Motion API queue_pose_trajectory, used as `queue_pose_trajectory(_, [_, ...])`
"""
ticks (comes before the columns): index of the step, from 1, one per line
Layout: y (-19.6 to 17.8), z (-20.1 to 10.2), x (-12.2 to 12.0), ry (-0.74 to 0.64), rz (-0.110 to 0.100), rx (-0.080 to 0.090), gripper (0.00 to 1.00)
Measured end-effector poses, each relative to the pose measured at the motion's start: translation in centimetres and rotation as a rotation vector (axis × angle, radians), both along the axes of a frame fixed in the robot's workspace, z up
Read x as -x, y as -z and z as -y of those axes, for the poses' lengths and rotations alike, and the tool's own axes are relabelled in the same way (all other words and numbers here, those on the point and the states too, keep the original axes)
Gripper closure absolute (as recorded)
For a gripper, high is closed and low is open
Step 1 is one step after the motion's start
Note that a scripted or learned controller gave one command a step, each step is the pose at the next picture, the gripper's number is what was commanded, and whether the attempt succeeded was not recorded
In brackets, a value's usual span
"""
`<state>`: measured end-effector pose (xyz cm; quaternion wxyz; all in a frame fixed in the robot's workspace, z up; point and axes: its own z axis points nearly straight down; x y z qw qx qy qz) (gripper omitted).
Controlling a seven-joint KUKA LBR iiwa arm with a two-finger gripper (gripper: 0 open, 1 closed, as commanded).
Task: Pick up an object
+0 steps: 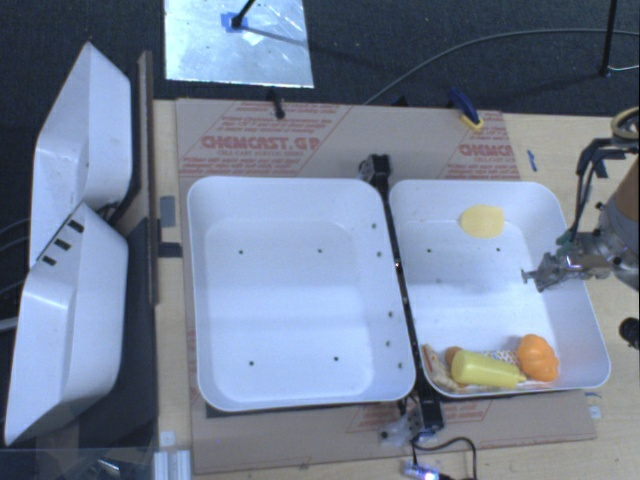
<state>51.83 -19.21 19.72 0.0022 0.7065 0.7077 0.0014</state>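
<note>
— What lay lowest in the frame?
— A yellow bottle and an orange ball, lower right bin.
— Then your pincer?
— Mid-right, above them; open or closed, I couldn't tell. I judged it best to descend squarely over one object.
— Farthest?
— A yellow disc.

Dark carpet surrounds the counter; a shiny metal sheet lies on it, cables trailing nearby.
</note>
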Motion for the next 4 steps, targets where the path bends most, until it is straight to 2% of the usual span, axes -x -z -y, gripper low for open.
queue_pose_trajectory(1, [-6.3,0.0,-0.1,0.001,0.001,0.000,1.00])
queue_pose_trajectory(2, [-4.9,-5.2,-1.3,-0.003,-0.005,-0.002,1.00])
queue_pose_trajectory(4, [-6.0,-15.2,-3.1,-0.003,-0.004,-0.002,1.00])
